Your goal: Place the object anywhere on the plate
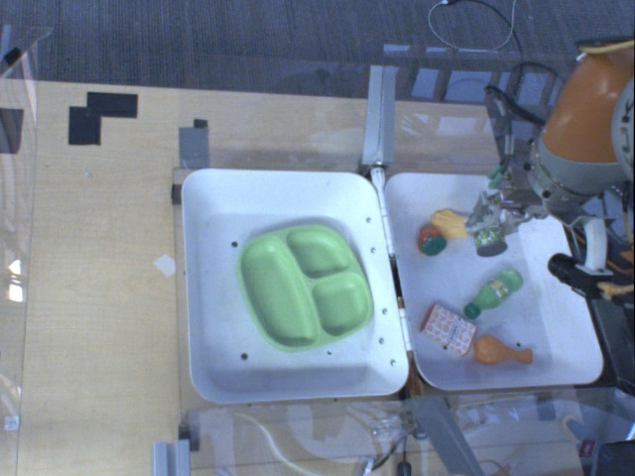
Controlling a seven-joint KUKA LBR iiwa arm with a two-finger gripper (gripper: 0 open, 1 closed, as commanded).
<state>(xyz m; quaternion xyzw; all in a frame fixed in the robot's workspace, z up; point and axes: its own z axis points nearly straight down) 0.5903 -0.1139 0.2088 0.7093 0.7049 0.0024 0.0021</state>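
Overall, the wooden surface [99, 296] carries two shallow white bins side by side. The left bin [208, 365] holds a green plate [303, 288] with three compartments; the plate lies near the bin's centre, turned at a slant to the bin walls, and nothing rests in any compartment. The right bin [571, 360] holds all the loose items.

The arm [590, 117], grey with an orange band, enters from the right and reaches over the upper part of the right bin. Its gripper [489, 228] hangs low over the bin floor, just right of a yellow item; whether its fingers are open or closed cannot be told at this angle, and no object can be seen between them.

Items in the right bin, largest first. An orange item shaped like a drumstick [502, 351] lies near the bin's lower edge, long axis roughly left to right, thick end to the left and thin end to the right. A green bottle [494, 294] lies on its side near the middle, long axis on a diagonal, narrow end to the lower left. A small patterned box [448, 329] in red and white lies just left of the drumstick. A yellow item [450, 223] and a red and green round item [431, 240] lie touching in the upper left, beside the gripper.
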